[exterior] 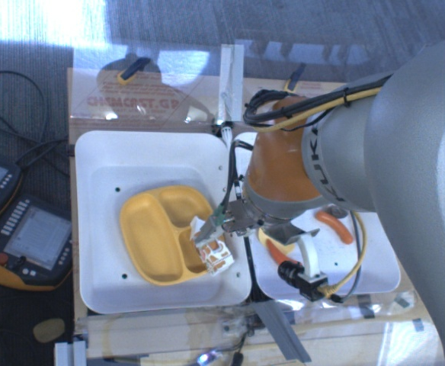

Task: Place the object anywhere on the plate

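Two shallow white bins sit side by side on the bench, with a teach pendant (24,239) off on the floor at the far left. In the left bin (100,204) lies the yellow divided plate (158,231), its compartments facing up. At the plate's right edge a small white carton with orange print (216,256) hangs or rests over the rim, touching the plate, and the gripper (221,223) is right above it; whether the carton is pinched between the fingers cannot be told from this angle. Further right, the right bin (375,277) holds an orange sausage-like toy (335,226).

Judging from this, the carton is barely over the plate's edge. A good release would first carry it leftward toward a compartment's middle, lower it close to the surface, then let go, so it cannot tip off the rim into the bin.
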{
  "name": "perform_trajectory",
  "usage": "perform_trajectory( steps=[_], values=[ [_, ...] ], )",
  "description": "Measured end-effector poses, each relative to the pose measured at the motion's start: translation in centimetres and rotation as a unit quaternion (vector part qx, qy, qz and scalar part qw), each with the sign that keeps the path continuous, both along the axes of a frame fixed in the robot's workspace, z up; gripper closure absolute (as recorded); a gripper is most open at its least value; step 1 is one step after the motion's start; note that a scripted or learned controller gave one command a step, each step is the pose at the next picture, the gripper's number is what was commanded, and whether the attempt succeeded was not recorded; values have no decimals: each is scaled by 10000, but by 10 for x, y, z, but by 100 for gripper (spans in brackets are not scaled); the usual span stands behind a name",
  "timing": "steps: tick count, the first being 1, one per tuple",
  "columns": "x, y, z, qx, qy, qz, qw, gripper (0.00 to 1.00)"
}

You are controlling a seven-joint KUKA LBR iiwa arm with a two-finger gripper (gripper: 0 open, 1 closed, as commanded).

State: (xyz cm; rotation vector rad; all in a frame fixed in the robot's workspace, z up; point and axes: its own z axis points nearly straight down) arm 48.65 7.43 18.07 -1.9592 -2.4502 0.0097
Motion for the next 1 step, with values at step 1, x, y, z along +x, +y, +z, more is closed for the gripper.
perform_trajectory(
  steps=[1],
  values=[
    [0, 0, 0, 0, 0, 0, 10000, 0]
  ],
)
